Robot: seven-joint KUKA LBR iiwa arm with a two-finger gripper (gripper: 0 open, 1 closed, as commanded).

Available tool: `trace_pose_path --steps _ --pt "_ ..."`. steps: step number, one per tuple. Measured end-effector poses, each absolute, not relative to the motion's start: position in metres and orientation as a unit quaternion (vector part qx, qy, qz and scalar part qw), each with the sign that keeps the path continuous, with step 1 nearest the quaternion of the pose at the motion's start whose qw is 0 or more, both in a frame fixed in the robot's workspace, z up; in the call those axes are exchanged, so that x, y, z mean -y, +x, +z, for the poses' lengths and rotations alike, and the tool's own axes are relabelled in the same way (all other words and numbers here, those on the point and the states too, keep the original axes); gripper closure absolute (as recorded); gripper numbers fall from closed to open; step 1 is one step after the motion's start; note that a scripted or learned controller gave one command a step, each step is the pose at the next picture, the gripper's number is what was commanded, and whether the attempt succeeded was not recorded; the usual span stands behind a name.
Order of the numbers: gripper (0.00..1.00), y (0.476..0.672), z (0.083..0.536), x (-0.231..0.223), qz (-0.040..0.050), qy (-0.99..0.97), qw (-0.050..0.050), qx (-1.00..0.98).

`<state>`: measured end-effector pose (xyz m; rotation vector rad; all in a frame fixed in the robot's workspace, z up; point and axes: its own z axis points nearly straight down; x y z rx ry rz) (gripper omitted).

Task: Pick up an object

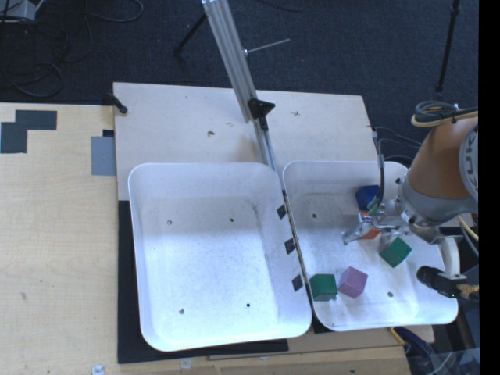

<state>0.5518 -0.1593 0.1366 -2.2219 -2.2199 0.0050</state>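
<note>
White right bin (437,312): my gripper (367,231) hangs over it, green block (395,251) just right of it, probably untouched; finger state I can't tell.

right bin (437,312) holds the objs: dk green cube (323,287) at its front left corner, purple cube (353,281) just beside it, tilted; teal-green cube (395,251) further back, corner-on; blue block (367,197) near the back; small red-orange bit (370,233) between blue & teal, partly hidden.
</note>
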Motion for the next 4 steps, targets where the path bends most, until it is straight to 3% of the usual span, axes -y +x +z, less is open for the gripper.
trace_pose_path --steps 1,2,3,4 --pt "0.00 0.605 0.090 0.186 0.0024 -0.707 0.004 0.707" --pt "1.00 0.605 0.100 0.185 0.0032 -0.706 0.005 0.708" --pt "0.00 0.605 0.100 0.185 0.0037 -0.706 0.005 0.709" --pt "0.00 0.659 0.088 0.166 0.0182 -0.711 0.022 0.703"
